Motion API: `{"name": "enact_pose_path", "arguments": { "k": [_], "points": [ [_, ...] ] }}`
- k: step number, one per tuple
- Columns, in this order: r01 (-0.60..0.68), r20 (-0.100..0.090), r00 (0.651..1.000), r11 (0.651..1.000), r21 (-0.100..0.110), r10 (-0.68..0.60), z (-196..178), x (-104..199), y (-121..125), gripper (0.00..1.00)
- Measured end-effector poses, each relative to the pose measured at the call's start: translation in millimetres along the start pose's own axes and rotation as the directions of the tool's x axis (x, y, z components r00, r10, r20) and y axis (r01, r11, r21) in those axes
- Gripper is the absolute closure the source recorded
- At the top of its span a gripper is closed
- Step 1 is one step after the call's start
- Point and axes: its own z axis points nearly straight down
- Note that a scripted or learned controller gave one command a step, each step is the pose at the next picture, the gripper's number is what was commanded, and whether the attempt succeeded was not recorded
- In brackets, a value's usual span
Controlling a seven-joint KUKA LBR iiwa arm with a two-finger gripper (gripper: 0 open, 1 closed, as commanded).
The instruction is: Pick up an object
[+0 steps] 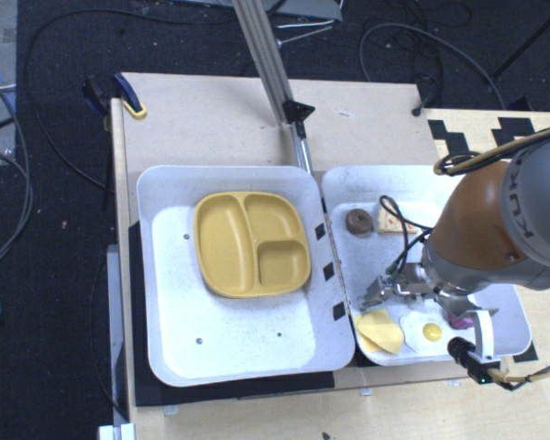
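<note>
You have the grey arm with its orange band (481,218) reaching in over the right shallow white bin (522,324), and its end effector (390,289) hangs low near that bin's front left part. You cannot tell from this slant whether the end effector is spread or pressed together, and nothing shows pinched in it.

In the right bin, a yellow wedge like a cheese slice (379,331) lies at the front left corner, just below the end effector. Beside it, along the front edge, sits a white fried-egg toy with a yellow yolk (424,329). A small brown round piece (358,220) lies toward the back left corner, with a flat tan slice (391,225) just to its right.

The left shallow white bin (170,337) carries 1 yellow plastic plate with 3 compartments (253,243), set toward its back right part.
</note>
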Motion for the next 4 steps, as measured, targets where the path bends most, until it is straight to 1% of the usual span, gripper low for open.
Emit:
{"name": "enact_pose_path", "arguments": {
  "k": [1, 2, 3, 4],
  "points": [
    [-0.001, 0.000, 1.000, 1.000, -0.002, 0.001, -12.9, -0.1, 0.7, 1.00],
    [0.000, 0.001, 1.000, 1.000, -0.006, 0.000, -56.9, -6.4, 0.4, 1.00],
    [0.004, 0.002, 1.000, 1.000, -0.008, -0.004, -109.8, -6.6, 1.7, 1.00],
    [0.009, -0.001, 1.000, 1.000, -0.004, -0.009, -105.4, 49.1, 25.7, 1.00]
  ]
}}
